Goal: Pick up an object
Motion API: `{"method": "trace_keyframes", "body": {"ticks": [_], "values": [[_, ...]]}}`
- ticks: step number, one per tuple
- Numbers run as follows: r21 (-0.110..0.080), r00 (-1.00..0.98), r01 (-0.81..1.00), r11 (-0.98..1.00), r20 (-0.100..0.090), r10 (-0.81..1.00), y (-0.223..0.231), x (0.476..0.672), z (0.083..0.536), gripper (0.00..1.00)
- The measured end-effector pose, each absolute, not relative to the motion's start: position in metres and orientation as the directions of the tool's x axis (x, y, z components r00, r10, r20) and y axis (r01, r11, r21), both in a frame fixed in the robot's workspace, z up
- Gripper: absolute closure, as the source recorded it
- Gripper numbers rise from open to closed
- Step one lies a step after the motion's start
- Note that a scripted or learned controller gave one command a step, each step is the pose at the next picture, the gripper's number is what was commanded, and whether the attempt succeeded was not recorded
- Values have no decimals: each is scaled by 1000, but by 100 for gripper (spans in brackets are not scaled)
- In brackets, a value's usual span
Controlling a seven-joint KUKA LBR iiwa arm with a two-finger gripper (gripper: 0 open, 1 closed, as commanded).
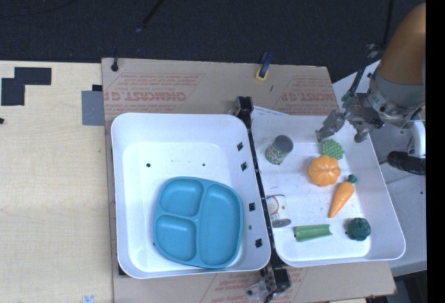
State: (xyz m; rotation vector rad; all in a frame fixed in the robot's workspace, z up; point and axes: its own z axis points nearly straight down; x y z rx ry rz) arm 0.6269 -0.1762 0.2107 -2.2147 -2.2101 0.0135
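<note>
Where the frame's lower edge cuts the bench (49, 211), the nearest things lie in two white bins set side by side on a sheet of brown cardboard (181, 89). At lower centre, the left bin (132, 149) holds a blue divided plate (198, 222), lying flat with three compartments. To its right, the right bin (386, 225) carries the small objects. Closest to the lower edge are a green stick-shaped piece (311, 231) and, just to its right, a dark green lumpy object (359, 228). Further up, an orange toy carrot (340, 198) lies at a slant, its green tip pointing toward the upper right. Above it sits a round orange fruit (324, 170), touching a bumpy green object (332, 149) just beyond. Left of these, apart from them, a small grey can (279, 149) lies tilted. At the right side of the frame, the claw (346, 127) hangs over the bin's upper right corner, its two fingers spread apart with nothing between them, just above the bumpy green object. Behind it the grey arm (400, 89) rises to its orange band (407, 44). At the cardboard's far edge sits a blue and yellow clip (263, 66).
</note>
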Motion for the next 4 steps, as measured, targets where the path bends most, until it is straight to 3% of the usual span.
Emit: {"method": "trace_keyframes", "body": {"ticks": [1,3,4], "values": [[-1,0,1000,0,0,1000,-176,630,220,0],[-4,-6,1000,6,1,1000,-168,640,104,0],[-3,-7,1000,7,1,1000,-165,640,87,0]]}}
